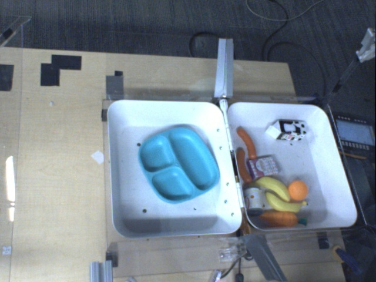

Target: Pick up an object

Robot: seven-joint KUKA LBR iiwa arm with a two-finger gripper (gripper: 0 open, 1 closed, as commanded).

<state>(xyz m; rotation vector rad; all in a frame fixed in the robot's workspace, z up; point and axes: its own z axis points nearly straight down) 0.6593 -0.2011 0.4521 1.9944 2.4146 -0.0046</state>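
The right bin (329,157) holds a cluster of toy foods along its left and front sides. An orange sausage (247,143) lies near the divider, with a purple packet (262,167) just below it. Yellow bananas (276,193) sit beside a small orange fruit (298,189). A carrot (278,218) lies at the front wall, next to a small can (254,197). A white carton with black patches (288,130) rests toward the back of this bin. The left bin (126,216) carries a blue three-compartment plate (178,163).
A metal post (224,69) stands behind the seam between the two bins. Cables loop over the dark floor at the back right. The wooden bench (53,175) stretches out to the left of the bins.
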